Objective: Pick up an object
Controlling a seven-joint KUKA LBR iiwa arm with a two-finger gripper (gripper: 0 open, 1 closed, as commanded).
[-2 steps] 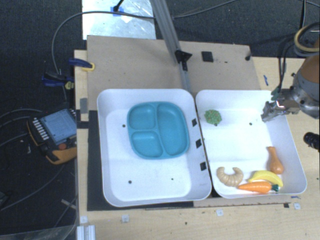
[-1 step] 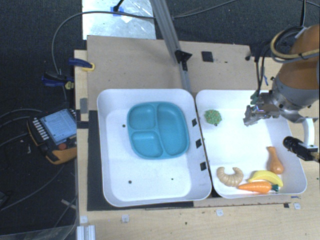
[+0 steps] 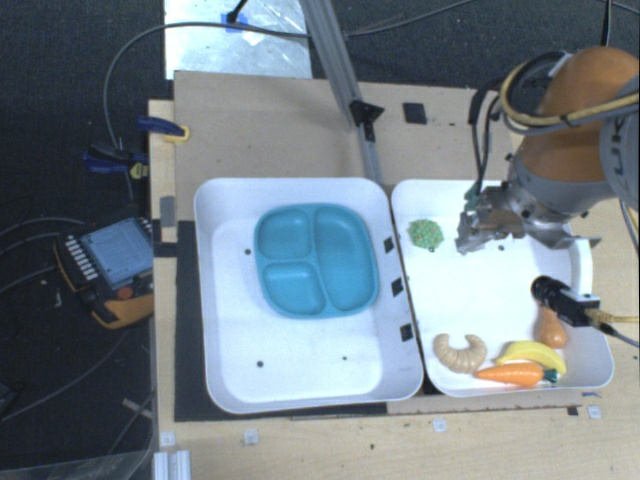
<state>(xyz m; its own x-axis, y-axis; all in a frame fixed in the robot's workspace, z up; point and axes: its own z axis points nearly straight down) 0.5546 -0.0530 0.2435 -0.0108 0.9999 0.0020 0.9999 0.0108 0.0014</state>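
We count two white bins: the left bin (image 3: 225, 368) and the right bin (image 3: 470, 298). In the left bin we see one blue divided plate (image 3: 316, 259). In the right bin we count five food items: one green broccoli (image 3: 426, 233) near its far left corner, and along its near edge one croissant (image 3: 459, 351), one carrot (image 3: 512, 373), one banana (image 3: 535, 353) and one brownish pear (image 3: 550, 328).

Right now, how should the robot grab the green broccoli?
Grip the broccoli across its round bumpy top, coming straight down from above. It sits alone on the bin floor with free space around it, and the gripper is just to its right.
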